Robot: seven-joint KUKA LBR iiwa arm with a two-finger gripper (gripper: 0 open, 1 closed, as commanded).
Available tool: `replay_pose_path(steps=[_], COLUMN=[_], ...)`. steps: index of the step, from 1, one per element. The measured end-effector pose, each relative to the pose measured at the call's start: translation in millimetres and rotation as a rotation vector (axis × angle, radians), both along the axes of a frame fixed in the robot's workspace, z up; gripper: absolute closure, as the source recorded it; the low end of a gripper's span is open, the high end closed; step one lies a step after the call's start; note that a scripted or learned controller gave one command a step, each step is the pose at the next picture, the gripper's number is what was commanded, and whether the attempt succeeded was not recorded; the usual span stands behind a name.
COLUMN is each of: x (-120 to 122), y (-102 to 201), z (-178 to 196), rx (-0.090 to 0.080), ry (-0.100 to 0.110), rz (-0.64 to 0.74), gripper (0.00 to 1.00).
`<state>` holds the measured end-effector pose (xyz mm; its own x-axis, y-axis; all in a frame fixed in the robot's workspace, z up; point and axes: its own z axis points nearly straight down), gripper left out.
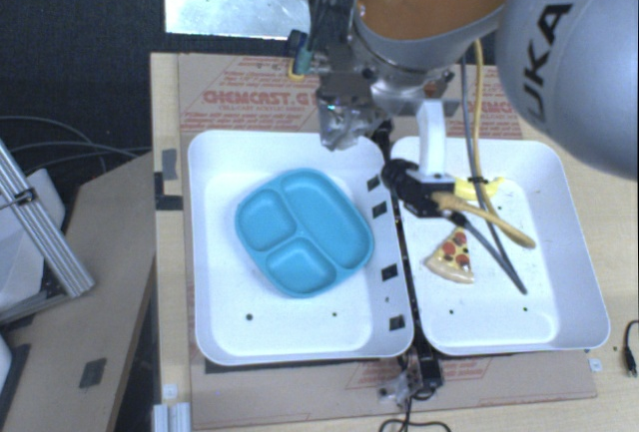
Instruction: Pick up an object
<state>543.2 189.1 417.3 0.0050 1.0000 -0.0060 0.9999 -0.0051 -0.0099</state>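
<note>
The grey arm leans in from the right, its tool (pixel 351 126) poised over the left bin's (pixel 225 320) far rim; its grip cannot be told. A pizza slice (pixel 453 256) lies in the right bin (pixel 559 310).

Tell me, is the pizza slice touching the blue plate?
Apart. The camera view shows the pizza slice in the right bin and the blue plate in the left bin, with both bin walls between them.
</note>
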Motion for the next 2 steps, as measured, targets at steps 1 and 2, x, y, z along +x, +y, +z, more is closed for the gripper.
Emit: replay_pose_path(steps=[1, 2], x=[-59.5, -55.9], y=[-41.1, -37.8], z=[-62.8, -48.2], rx=[0.003, 0.008], ry=[-0.002, -0.013], rz=[0.002, 0.009], gripper=[1.00, 1.00])
